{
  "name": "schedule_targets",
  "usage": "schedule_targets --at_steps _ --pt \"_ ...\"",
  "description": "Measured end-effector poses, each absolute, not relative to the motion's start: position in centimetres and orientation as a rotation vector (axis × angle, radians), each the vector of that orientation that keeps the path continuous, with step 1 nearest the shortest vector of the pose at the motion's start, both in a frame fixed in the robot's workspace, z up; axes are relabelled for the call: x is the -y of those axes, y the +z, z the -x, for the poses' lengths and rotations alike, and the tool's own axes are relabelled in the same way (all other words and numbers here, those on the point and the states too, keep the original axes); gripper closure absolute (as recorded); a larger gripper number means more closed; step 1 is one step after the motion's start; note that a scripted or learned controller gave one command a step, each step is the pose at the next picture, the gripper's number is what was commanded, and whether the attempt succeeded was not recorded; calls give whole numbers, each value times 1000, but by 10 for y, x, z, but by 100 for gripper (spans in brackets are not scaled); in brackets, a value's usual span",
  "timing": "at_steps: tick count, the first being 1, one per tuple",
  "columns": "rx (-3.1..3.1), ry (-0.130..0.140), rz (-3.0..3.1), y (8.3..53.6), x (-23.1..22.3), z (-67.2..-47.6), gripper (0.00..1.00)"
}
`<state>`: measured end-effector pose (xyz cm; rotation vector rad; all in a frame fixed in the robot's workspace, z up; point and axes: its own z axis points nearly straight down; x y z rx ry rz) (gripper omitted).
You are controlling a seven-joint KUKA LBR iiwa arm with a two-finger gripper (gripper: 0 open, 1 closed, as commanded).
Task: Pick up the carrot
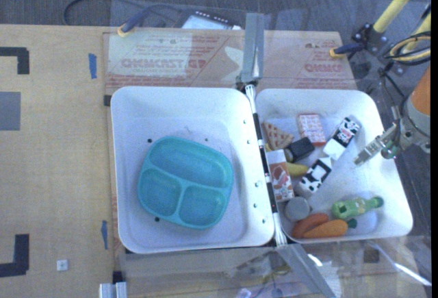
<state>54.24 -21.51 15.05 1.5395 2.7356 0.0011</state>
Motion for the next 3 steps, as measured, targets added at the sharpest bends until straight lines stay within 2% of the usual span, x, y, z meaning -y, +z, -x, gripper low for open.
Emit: schedule_targets --at_steps 1,2,3 --pt "-2730 4 -1538 161 215 -544 100" --pt "-2706 2 -1586 333 184 -555 100" --pt "-2870 2 -1270 318 163 -533 100"
